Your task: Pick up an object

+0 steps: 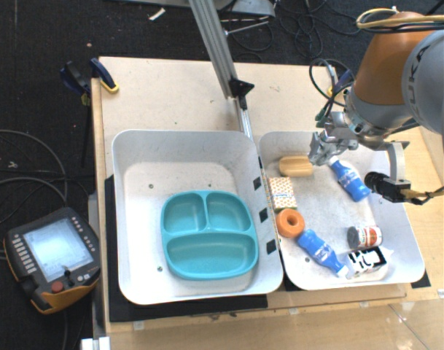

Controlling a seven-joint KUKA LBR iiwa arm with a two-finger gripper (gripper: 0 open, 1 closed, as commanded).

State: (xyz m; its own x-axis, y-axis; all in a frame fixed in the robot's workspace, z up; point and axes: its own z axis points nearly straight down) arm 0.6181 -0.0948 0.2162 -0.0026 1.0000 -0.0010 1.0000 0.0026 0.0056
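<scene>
The right bin (404, 221) holds several small objects. A tan bread-like block (295, 167) lies at its upper left, and a blue bottle (351, 180) lies just right of that. My gripper (322, 152) hangs low over the bin, between and slightly above these two, and nothing is visibly held in it. Further down lie a checkered box (282, 192), an orange ring (290, 223), a second blue bottle (320, 250), a small red and white can (364, 236) and a black and white item (367, 259).
The left bin (130, 195) holds a teal divided plate (208, 234). A slanted metal rail (218, 42) crosses the bench above the bins. Cables (396, 188) hang beside the wrist. A teach pendant (50, 257) lies off the bench at left.
</scene>
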